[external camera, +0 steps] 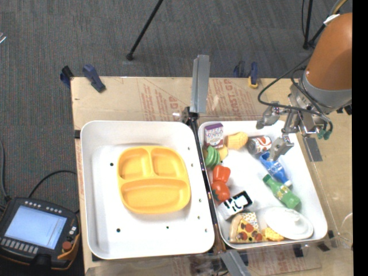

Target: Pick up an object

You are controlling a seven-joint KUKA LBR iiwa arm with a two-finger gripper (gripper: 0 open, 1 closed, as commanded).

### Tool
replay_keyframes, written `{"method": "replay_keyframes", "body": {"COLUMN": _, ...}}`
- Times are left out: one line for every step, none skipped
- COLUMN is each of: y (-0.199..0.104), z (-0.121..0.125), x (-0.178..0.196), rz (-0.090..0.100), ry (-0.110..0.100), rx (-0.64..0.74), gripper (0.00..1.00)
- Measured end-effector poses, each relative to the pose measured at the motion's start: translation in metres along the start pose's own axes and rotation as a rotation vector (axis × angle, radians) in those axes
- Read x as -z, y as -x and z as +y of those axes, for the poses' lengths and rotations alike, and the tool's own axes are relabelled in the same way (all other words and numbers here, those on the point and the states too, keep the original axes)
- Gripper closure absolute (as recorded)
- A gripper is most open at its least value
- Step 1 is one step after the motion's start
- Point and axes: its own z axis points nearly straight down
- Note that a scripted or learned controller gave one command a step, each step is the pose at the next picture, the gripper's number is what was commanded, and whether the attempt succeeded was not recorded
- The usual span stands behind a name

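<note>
My gripper (275,132) hangs over the back of the right bin (318,200), fingers spread open with nothing between them. Just to its lower left lies a red-and-silver soda can (259,144). A blue bottle (273,168) lies right below the near fingertip (283,145), and a green bottle (283,192) lies beyond that. Along the bin's left side are a purple carton (214,134), a yellow corn piece (236,140), green toy food (211,156) and red peppers (220,181).
The right bin's front holds a black-and-white card (237,202), a pizza slice (246,229) and a white dish (286,222). In the left bin (98,154) lies a yellow divided plate (153,179). A grey post (200,91) stands behind the bins.
</note>
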Motion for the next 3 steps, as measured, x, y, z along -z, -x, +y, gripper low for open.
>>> {"method": "replay_keyframes", "body": {"y": 0.027, "z": -0.042, "x": -0.181, "rz": 0.016, "ry": 0.006, "rx": 0.067, "gripper": 0.0}}
{"method": "replay_keyframes", "body": {"y": 0.042, "z": -0.048, "x": -0.186, "rz": 0.003, "ry": 0.001, "rx": 0.159, "gripper": 0.0}}
{"method": "replay_keyframes", "body": {"y": 0.044, "z": -0.068, "x": -0.184, "rz": -0.006, "ry": -0.001, "rx": 0.26, "gripper": 0.0}}
